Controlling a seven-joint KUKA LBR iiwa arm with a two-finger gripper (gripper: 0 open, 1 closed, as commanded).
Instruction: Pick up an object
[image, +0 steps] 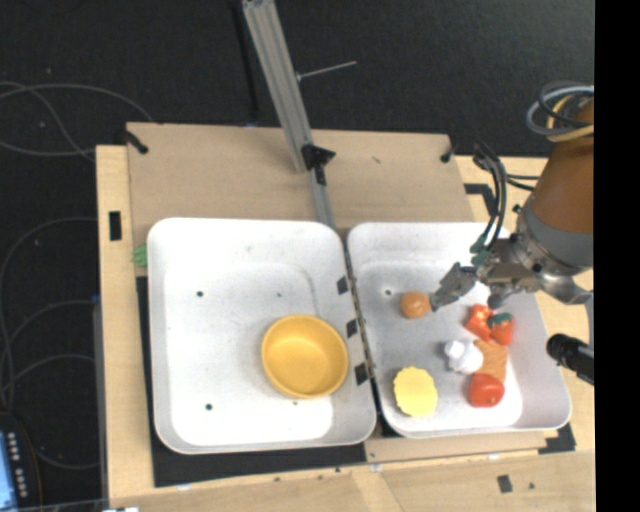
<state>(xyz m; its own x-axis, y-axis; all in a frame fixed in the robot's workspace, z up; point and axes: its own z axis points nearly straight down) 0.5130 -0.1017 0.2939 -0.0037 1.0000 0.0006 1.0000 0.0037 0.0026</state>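
Pincer (447, 291): seen over the right bin, reaching in from the right, dark fingers slanted down toward the left. Tip is located just beside the small orange ball; contact cannot be judged. Whether the fingers are spread or pressed together cannot be told. Nothing is seen between them.
Small orange ball (415, 305): found on the floor of the right bin, upper middle, just left of the pincer tip, apart from the other items.
Red-orange toy (488, 324): placed below and right of the pincer, near the bin's right side; a green bit is noted at its right edge.
White object (461, 354): found just below the red-orange toy, close to a pale orange piece (494, 356); shape too small to be made out.
Red round object (486, 390): located at the lower right of the bin, just below the pale orange piece.
Yellow disc-like object (415, 391): laid in the lower middle of the right bin, left of the red round object.
Right bin (390, 250): white, shallow, set edge to edge with the left bin.
Left bin (210, 290): white; one yellow bowl (304, 356) is held upright near its lower right.
Arm (565, 200): orange band seen at the right edge.
Tabletop (240, 170): tan board under both bins.
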